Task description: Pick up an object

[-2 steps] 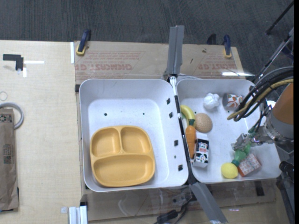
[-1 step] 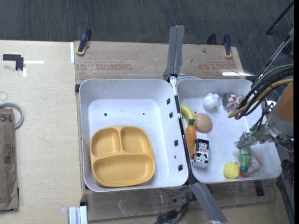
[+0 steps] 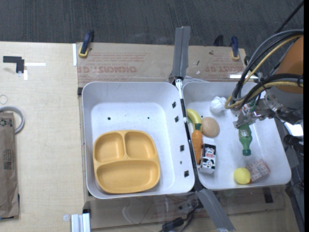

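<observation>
My gripper (image 3: 245, 118) hangs over the right bin (image 3: 275, 134), near its back right part, under a bundle of cables. A small green bottle (image 3: 245, 140) lies directly below it, its upper end meeting the gripper's tip. Whether the bottle is gripped or just lies under the gripper is unclear. Left of it are a tan round object (image 3: 210, 126), a banana (image 3: 193, 116), a carrot (image 3: 197, 142) and a black-and-white carton (image 3: 208, 158). A lemon (image 3: 242, 176) and a pinkish block (image 3: 259, 169) lie near the front wall. A white crumpled item (image 3: 218, 104) sits at the back.
The left bin (image 3: 96, 105) holds a yellow divided plate (image 3: 126, 161) in its front half. A dark divider (image 3: 186, 129) runs between the two bins. The arm and its cables (image 3: 270, 76) cover the right bin's far right corner.
</observation>
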You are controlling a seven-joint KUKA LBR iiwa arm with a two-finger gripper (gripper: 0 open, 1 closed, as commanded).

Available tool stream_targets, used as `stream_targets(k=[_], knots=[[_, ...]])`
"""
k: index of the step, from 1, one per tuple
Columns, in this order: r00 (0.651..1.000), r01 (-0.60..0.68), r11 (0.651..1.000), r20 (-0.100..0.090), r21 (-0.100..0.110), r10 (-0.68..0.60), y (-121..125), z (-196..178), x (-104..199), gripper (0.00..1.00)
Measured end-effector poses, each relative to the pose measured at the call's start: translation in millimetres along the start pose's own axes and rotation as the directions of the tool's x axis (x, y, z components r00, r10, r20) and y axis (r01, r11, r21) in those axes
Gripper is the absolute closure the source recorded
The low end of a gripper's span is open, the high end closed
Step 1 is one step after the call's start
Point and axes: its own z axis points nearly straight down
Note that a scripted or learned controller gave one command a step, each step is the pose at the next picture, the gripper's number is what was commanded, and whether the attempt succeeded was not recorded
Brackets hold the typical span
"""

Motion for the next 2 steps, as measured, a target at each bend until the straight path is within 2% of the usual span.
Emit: stream_targets(k=[1,2], knots=[[1.0,-0.013,1.0,-0.001,0.001,0.013,-64,87,18,1.0],[1.0,-0.027,1.0,-0.001,0.002,0.027,-63,-40,70,1.0]])
